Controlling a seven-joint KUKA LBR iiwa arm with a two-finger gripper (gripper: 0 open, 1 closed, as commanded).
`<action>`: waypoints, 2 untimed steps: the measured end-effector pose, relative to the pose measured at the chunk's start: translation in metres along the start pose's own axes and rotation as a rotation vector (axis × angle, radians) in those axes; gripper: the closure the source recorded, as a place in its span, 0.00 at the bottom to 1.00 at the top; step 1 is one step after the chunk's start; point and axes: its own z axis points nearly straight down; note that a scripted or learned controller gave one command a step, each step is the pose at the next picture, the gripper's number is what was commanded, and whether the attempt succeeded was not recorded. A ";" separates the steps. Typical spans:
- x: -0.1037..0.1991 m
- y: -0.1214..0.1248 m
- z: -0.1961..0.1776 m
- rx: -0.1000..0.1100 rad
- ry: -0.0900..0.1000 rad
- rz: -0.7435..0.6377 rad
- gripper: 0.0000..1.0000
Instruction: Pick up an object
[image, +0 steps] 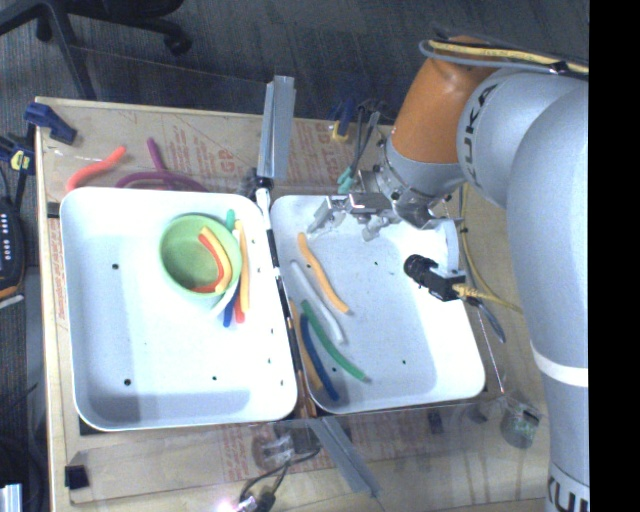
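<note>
My gripper (346, 220) hangs over the far end of the right bin (430, 350), its fingers (320, 215) spread open with nothing between them. Just in front of it, along the bin's left side, lie an orange stick (325, 275), a white stick (318, 302), a green stick (338, 352) and a blue stick (318, 365). The left bin (150, 380) holds a green bowl (192, 258) with an orange and yellow stick (218, 255) across it. More coloured sticks (238, 290) lean beside the bowl.
A black fitting with a cable (430, 277) juts from the arm over the right bin's right side. Behind the left bin lie an orange tube (95, 168) and a purple tube (150, 178). A grey metal bar (276, 125) stands between the bins at the back.
</note>
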 end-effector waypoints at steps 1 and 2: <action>-0.023 0.045 0.133 -0.003 -0.001 -0.086 0.00; -0.022 0.045 0.123 -0.002 -0.001 -0.089 1.00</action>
